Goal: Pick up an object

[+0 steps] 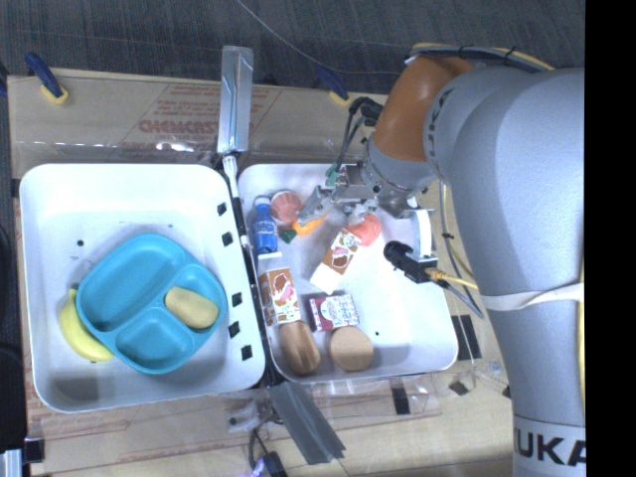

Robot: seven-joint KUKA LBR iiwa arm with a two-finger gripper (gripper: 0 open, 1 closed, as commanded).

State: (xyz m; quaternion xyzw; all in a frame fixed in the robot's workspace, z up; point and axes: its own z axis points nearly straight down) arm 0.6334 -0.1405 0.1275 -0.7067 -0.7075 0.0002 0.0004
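Grey arm point(517, 217) overhangs right white plastic bin point(422, 341); jaws point(338, 199) low over small orange carrot-like piece point(308, 225), spread unreadable. Crowded items nearby: risk of pinching two or slipping off.

Slanted overhead view of both bins point(40, 266)

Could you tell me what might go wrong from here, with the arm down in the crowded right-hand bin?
1. The end effector sits among a tightly packed carton, carrot and tomato, so it may nudge or catch two items at once.
2. The blue bottle lies against the bin wall, leaving little room for a grasp.
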